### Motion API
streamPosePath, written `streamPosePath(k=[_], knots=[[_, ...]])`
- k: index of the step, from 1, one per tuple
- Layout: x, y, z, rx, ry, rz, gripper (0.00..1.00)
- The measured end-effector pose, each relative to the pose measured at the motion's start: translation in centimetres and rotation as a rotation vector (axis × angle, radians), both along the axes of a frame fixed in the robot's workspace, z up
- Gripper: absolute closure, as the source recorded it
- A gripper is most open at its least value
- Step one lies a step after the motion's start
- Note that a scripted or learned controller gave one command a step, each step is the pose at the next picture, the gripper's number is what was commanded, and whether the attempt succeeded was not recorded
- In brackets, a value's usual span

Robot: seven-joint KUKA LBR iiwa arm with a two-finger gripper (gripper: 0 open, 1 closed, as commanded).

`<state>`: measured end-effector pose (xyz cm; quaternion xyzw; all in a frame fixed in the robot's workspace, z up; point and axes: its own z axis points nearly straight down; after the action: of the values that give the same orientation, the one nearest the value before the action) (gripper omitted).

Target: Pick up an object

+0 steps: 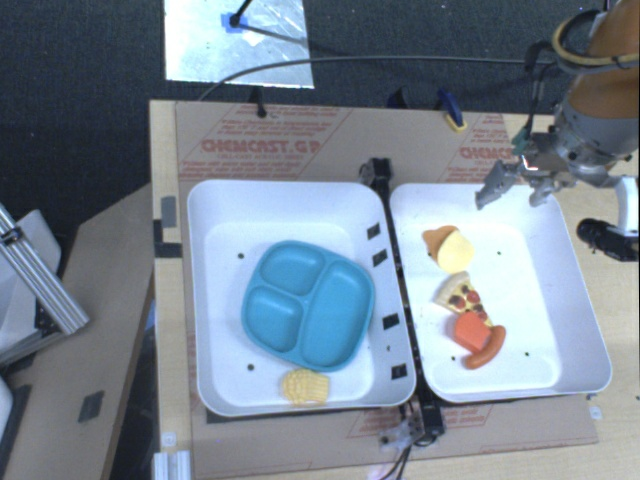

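Observation:
My gripper (518, 192) hangs over the far edge of the right bin (560, 268), open, with nothing between its two grey fingers (494, 187). Below it in that bin lie a yellow and orange toy food piece (449, 248), a pizza slice toy (460, 296), and an orange-red piece (477, 337) beside a small sausage shape. The left bin (225, 228) holds a blue divided plate (308, 305) and a yellow corn toy (305, 386) near its front wall.
Black clips (389, 288) join the two bins along the middle divider. A foil sheet (237, 28) lies at the back left beyond the bench. A blue and yellow clamp (450, 108) sits on the cardboard behind the right bin.

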<state>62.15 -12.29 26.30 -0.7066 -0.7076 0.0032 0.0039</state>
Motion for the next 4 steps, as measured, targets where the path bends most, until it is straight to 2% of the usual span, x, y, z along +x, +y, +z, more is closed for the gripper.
streamPosePath(k=[1, 3, 4], knots=[[0.2, 0.0, 0.7, -0.001, -0.012, 0.002, 0.0], [0.8, 0.8, -11.5, -0.001, -0.007, 0.001, 0.0], [0.1, 0.2, -16.2, -0.001, -0.007, -0.001, 0.0]])
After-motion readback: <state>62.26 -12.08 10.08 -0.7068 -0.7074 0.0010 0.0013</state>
